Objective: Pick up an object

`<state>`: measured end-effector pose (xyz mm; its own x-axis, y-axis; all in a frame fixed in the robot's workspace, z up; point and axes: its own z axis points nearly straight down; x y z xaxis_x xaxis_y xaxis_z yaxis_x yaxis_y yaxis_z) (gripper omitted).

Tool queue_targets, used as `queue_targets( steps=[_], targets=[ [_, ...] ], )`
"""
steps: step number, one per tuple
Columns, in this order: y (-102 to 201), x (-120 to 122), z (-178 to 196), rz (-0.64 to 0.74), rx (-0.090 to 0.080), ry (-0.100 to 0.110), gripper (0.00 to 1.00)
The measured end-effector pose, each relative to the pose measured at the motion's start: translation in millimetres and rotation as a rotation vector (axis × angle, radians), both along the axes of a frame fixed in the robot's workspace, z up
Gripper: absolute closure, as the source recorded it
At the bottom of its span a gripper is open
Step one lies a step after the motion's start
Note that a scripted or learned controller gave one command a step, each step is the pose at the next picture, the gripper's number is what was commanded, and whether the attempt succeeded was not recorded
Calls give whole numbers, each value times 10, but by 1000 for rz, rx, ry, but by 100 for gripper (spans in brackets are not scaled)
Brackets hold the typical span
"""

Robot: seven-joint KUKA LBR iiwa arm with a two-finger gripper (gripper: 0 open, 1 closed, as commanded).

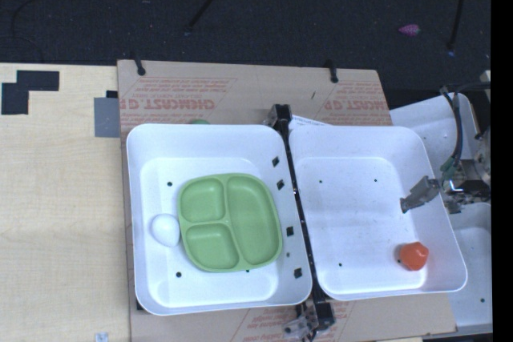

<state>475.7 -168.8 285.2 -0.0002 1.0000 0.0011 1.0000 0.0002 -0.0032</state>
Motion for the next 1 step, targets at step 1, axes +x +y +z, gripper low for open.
queue_targets(
  steps=[1],
  targets=[
    [-13,78,-482,0,1,4,0]
  ],
)
